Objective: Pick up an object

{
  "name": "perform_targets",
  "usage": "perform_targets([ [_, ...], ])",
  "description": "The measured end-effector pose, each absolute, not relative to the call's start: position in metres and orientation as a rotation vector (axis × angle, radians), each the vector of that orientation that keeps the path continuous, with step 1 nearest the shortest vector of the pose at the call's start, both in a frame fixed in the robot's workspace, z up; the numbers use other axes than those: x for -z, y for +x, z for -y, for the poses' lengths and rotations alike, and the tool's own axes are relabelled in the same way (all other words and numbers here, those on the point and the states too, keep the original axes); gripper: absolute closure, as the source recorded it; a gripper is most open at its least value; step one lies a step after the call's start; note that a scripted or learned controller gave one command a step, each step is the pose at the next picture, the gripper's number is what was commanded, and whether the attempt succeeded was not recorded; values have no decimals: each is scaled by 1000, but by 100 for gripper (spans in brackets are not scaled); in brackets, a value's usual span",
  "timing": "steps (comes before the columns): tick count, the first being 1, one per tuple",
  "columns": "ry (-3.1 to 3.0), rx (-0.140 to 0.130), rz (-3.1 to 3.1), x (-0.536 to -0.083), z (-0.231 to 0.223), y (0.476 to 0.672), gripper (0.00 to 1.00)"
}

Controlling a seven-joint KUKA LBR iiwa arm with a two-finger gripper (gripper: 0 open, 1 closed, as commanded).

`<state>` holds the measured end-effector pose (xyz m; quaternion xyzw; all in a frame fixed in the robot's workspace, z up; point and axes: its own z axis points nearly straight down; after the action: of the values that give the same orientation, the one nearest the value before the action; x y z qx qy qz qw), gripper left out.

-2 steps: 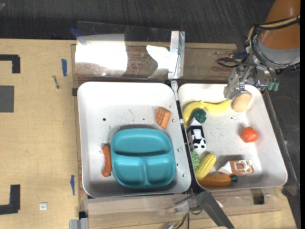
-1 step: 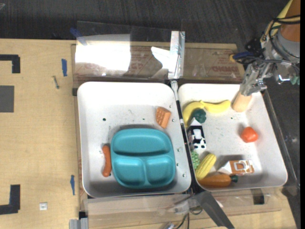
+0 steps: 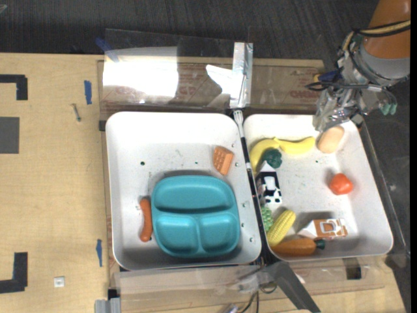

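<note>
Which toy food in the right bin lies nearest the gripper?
The pale egg, directly below the gripper at the bin's top right; the banana lies farther left.

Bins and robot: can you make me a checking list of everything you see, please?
Surface: two white bins, left bin and right bin, on a wooden bench.
Job's things: peach egg-shaped toy under the hand; grip unclear.
Clutter: right bin: banana, red ball, corn, carrot, cow toy; left bin: teal tray, sausage.
Cables: bundle at the wrist.
Surroundings: dark floor.
</note>
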<state>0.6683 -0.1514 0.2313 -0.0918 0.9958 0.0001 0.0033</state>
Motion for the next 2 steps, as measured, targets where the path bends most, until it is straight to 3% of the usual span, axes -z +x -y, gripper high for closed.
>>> perform_targets([
  [1,-639,7,-3063,-277,199,651,100],
  [2,-1013,7,-2962,-282,223,660,100],
])
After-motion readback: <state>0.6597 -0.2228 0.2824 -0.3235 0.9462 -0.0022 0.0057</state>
